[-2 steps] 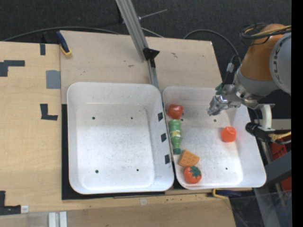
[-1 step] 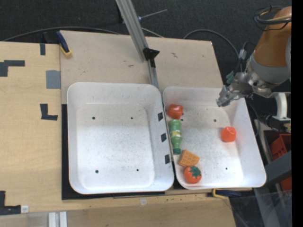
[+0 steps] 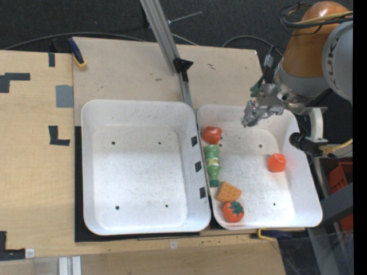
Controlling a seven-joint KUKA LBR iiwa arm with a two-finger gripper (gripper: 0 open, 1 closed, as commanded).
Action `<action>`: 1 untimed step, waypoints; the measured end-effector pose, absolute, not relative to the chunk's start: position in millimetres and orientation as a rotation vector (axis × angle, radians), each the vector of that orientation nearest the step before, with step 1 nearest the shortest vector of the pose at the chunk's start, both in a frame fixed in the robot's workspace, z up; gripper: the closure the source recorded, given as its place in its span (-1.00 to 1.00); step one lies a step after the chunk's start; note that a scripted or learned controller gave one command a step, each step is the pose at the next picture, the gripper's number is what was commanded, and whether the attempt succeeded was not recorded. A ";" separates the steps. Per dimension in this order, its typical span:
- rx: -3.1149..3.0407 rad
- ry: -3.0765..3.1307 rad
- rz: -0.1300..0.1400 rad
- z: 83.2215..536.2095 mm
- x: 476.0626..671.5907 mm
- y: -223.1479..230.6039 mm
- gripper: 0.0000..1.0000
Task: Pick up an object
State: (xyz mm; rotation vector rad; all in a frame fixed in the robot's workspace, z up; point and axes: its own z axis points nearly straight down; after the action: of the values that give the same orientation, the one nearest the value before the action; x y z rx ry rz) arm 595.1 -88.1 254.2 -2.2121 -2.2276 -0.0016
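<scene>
An orange object [image 3: 276, 162] is lying at the right of the right bin [image 3: 298, 211], with a red tomato [image 3: 233, 211], waffle [image 3: 228, 191] and green bottle [image 3: 213, 164] sitting along its left edge. The gripper [image 3: 250, 119] is hovering over the bin's upper part, gripping nothing; whether it is parted I cannot tell.

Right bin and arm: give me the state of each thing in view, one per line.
Gripper: above the right bin's far edge, holding nothing that shows.
Red toy: lying by the divider, far end.
Green bottle: lying flat along the divider.
Waffle: flat, just beyond the tomato.
Tomato: resting at the near edge.
Orange piece: resting apart, on the right.
Right bin: holds all five toys.
Left bin: sits level beside it.
</scene>
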 end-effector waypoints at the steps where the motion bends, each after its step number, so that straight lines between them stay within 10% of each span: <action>1: -2.213 -2.227 0.002 240.1 611.2 -42.0 1.00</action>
State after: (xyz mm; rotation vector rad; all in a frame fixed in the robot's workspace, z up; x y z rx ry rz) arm 611.2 -42.0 240.1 -2.2132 -2.2266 0.0016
